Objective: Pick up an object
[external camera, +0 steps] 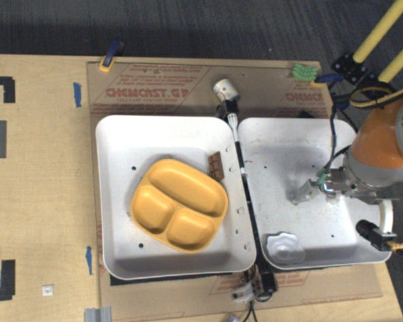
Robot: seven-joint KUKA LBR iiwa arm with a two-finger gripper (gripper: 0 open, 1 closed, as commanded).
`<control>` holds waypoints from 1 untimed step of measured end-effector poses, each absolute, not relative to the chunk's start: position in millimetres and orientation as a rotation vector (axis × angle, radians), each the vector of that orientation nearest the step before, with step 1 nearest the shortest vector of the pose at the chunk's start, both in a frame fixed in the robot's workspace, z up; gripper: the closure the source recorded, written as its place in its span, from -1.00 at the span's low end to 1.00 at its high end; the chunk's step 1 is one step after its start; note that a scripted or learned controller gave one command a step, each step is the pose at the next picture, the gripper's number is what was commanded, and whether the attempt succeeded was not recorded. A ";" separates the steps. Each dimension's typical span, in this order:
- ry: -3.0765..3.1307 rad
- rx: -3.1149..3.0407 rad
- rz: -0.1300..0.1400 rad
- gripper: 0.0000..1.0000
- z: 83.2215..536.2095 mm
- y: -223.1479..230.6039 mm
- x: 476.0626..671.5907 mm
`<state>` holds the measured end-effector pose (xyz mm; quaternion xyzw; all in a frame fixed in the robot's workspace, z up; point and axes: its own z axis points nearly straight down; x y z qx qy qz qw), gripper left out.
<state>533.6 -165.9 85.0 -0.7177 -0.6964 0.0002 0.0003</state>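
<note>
A wooden worktop [40, 180] carries a brown cardboard sheet [154, 86], and on this sheet two shallow white bins stand side by side, touching along their inner edges. Behind the worktop the floor is dark grey carpet.

The arm [383, 146] enters over the right bin [282, 146], with its orange band high and its wrist bent down toward the bin floor. The jaws [302, 193] are low in the middle of this bin, pointing toward the left bin [121, 153]. They look grey and blurred against the white floor, so I cannot tell if they are open or closed, and I see nothing between them.

The things that could be picked lie apart from each other. A clear plastic cup [283, 247] lies near the front wall of the right bin, close to the jaws and a little in front of them. A yellow divided tray [180, 204] lies upside down in the left bin, well away on the far side of the shared wall, and a small brown block [215, 166] rests beside that wall, next to the tray.

In my judgement the jaws are low because the arm is trying a grasp on the bin floor, but no thing is under them. The cup is the nearest candidate; being light and see-through, it may slip or tip easily.
</note>
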 end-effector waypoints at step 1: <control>-2.355 -2.085 -0.002 -1.00 85.4 -139.0 561.8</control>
